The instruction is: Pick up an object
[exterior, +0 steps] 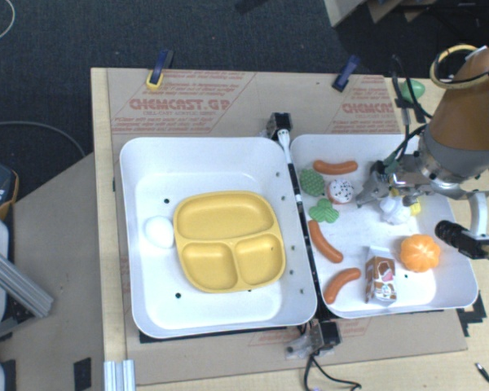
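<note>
The right bin (450, 287) holds several toy foods. An orange (420, 252) lies near its right side, with a brown carton (381, 278) beside it. Three sausages lie at the top (336, 168), the middle (325, 241) and the bottom (341, 284) of the bin's left half. Two green pieces (312, 182) (323, 213) and a white-and-red ball (341, 191) sit between them. My gripper (389, 194) hangs low over the bin's upper right, right above a small white and yellow object (397, 211). The wrist hides part of that object.
The left bin (147, 173) carries a yellow divided tray (226, 240) and a white egg (158, 231) to its left. Black clips (279, 125) (322, 334) sit on the wall between the bins. A black arm part (460, 239) juts over the right bin's right edge.
</note>
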`<control>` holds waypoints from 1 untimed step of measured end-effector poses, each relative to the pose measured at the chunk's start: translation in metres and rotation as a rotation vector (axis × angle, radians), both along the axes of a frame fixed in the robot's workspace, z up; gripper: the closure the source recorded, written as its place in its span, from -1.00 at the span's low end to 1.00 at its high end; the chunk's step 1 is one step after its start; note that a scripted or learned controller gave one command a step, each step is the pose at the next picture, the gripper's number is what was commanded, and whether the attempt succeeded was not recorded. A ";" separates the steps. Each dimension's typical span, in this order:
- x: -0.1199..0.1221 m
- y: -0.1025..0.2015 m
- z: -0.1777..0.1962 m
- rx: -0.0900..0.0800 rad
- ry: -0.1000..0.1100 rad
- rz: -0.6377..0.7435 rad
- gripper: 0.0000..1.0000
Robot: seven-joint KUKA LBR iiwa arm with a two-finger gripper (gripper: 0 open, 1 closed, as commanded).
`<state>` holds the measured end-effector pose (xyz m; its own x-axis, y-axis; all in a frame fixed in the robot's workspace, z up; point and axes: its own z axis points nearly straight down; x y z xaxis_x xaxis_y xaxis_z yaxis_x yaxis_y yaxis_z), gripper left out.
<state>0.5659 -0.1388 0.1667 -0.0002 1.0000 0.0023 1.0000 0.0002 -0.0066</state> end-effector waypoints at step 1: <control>0.003 -0.001 -0.063 0.001 0.001 0.000 -1.00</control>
